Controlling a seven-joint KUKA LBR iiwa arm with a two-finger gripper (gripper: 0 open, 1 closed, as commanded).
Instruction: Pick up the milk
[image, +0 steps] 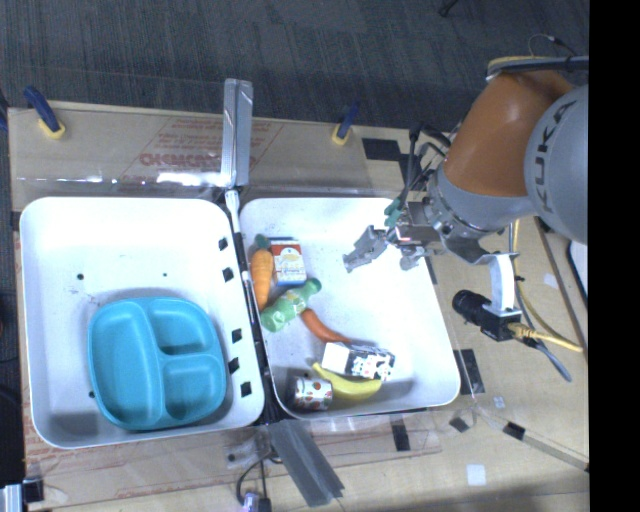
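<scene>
We can read little here. On the grey arm (560, 150), at the upper right, dark capital letters run down the casing; we make out "KUKA", cut partly by the edge. On the cardboard sheet (130, 150) behind the far rim of the left bin (40, 230), red print sits faded and upside down, and we cannot make out its words. The small carton (289, 263) near the left wall of the right bin (420, 330) bears a red and white label, too small to read.
</scene>
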